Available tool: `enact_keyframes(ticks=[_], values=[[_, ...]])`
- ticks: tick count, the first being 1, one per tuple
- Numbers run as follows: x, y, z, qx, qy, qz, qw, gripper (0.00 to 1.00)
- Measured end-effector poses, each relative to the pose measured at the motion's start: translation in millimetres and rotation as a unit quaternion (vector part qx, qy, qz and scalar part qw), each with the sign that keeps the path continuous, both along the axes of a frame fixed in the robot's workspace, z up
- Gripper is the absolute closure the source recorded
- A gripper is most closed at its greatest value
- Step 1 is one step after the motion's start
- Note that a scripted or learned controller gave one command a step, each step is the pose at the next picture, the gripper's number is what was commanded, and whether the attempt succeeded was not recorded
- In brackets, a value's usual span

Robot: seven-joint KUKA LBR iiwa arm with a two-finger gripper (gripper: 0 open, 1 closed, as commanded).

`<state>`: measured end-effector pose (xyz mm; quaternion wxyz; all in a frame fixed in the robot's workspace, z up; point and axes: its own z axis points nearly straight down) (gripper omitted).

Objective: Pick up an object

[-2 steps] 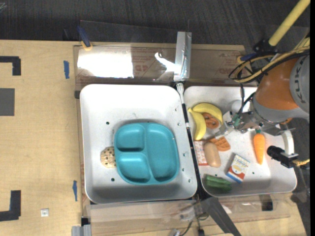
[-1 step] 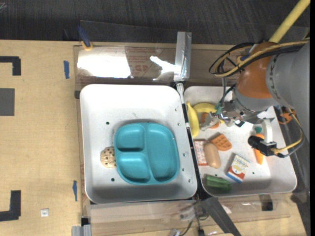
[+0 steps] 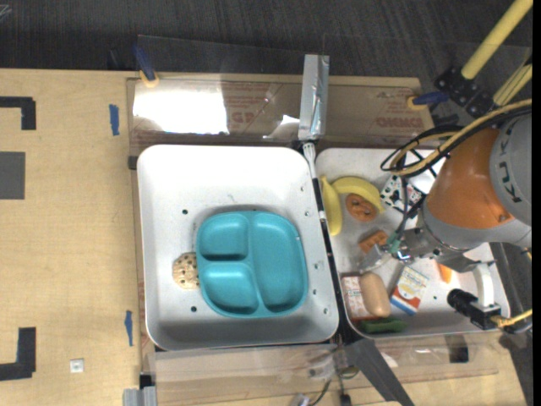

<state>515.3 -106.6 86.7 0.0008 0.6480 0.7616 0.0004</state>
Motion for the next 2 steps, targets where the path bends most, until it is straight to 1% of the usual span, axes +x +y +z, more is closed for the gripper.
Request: enact_keyframes(ticks=[1, 2], values=[[75.9, -0.8, -0.4, -0.0004, -0.002, -0.070, 0.9975, 0.00], [31.2, 2.5, 0.2, -0.0006, -0.002, 0.109, 0.9941, 0.00]])
